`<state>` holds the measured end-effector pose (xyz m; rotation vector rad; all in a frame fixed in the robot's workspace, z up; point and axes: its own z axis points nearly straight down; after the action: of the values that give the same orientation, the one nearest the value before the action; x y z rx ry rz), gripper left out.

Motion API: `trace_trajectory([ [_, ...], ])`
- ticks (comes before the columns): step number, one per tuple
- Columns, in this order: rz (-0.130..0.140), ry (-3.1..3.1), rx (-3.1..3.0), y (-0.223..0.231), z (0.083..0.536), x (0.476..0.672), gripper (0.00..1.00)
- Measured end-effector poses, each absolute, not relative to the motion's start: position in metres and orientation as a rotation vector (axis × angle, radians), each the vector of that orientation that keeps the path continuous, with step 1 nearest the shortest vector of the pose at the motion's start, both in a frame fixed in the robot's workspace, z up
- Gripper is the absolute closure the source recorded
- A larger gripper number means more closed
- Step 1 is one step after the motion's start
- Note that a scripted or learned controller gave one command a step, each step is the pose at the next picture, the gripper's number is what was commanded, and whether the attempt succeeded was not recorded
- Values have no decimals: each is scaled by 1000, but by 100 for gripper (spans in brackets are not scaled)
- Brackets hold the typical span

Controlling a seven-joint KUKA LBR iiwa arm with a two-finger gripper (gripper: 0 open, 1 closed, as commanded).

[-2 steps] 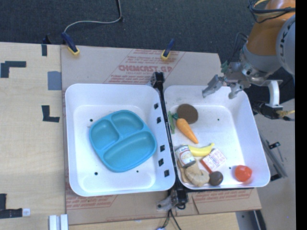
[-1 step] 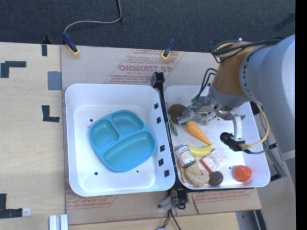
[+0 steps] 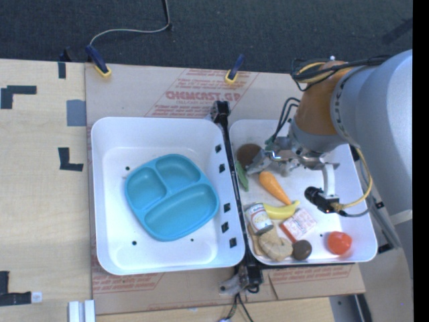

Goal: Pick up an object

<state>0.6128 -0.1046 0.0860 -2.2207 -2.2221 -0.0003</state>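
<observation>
- The carrot [image 3: 275,186], orange and long, lies in the right bin [image 3: 365,237], near its middle, tilted with one end to the far left and the other to the near right.
- The gripper [image 3: 271,163] is just above the far end of the carrot; if its fingers are apart or together I cannot tell, and nothing is seen held between them.
- Just to the far left of the carrot is a brown round object [image 3: 248,153], close to the bin's left wall.
- A yellow banana [image 3: 281,210] lies just near of the carrot, and beside it a small can [image 3: 258,218] and a red and white packet [image 3: 298,223].
- At the near side of this bin are a beige bread-like piece [image 3: 273,245], a dark brown piece [image 3: 302,249] and a red tomato [image 3: 339,242].
- The arm [image 3: 348,106], grey with an orange band, comes in from the right over the far part of the right bin.
- The left bin [image 3: 110,139] holds a blue divided plate [image 3: 171,195].
</observation>
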Motion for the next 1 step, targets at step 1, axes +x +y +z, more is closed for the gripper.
trace_trajectory([
  [1, -1, -2224, -2223, -105, 96, 613, 100],
])
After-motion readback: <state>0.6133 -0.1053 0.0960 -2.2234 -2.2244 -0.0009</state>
